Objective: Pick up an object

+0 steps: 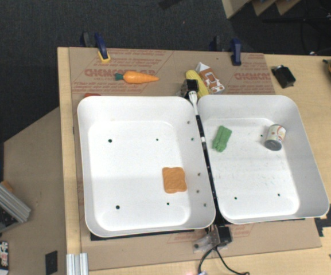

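Two shallow white bins sit side by side on a cardboard-covered bench (pixel 73 211), their inner rims touching along the middle. In the left bin (pixel 96 153) there is one thing to pick up: a flat orange-brown square piece (pixel 174 180), lying toward the near right part of the floor, well apart from the walls. The right bin (pixel 303 176) holds two more candidates: a green oblong piece (pixel 222 138) at the far left, just beside the dividing rim, and a small can (pixel 274 137) lying tipped on its side toward the far right, its open grey end facing nearer. Beyond the bins, on the bare cardboard, lies a toy carrot (pixel 136 77) to the left, and a yellow banana-like item (pixel 194 78) touching a brown and white packet (pixel 211 81) near the middle. Two blue clamps (pixel 102 48) grip the far edge of the board.
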Controlling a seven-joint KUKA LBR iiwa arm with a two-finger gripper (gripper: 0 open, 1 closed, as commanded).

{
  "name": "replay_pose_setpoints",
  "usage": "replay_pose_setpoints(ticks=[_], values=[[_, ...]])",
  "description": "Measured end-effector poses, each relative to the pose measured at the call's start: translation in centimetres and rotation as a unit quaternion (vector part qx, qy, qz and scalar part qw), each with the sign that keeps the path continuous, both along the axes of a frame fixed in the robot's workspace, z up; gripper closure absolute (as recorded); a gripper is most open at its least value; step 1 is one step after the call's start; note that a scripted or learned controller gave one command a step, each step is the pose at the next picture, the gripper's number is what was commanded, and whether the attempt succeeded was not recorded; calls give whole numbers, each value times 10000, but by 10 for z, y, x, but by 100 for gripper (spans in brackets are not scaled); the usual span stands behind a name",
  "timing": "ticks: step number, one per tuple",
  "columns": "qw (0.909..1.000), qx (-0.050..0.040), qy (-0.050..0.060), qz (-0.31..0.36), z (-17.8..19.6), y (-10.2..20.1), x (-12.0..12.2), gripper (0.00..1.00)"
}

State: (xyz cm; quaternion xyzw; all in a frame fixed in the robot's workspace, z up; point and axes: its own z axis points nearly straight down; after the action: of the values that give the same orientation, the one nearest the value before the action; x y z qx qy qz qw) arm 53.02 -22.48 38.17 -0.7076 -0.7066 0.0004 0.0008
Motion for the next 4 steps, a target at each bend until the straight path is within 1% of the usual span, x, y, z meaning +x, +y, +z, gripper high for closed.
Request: replay_pose_setpoints(ticks=[1,2,3,4], values=[[10000,-32,-78,32,93,29,90,100],[10000,-17,-46,17,156,59,71,100],[10000,-6,-3,-15,154,-2,23,100],[10000,-7,-8,6,154,1,25,0]])
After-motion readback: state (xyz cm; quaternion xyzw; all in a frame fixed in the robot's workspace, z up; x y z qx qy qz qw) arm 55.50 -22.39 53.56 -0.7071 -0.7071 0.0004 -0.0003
